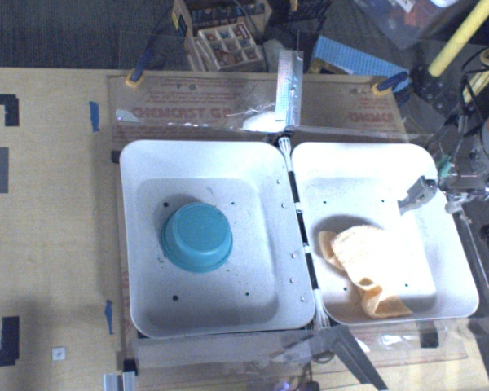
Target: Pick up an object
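Robot hardware enters at the view's right edge. The gripper (421, 192) is small, grey metal, with a slim angular finger (414, 195) ending in a darker tip. A teal-green spot marks the joint where the finger meets the wrist block. The wrist block is grey and boxy, with pale metallic faces and dark recesses. Thin dark cables loop above and behind it. Finer detail is blurred.

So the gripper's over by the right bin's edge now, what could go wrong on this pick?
The gripper sits near the right bin's far-right rim, well off the tan cloth, so a straight descent would likely close on bare floor. The cloth is limp and crumpled and may slip from a pinch. The blue bowl in the left bin lies upside down, offering little edge to grasp.
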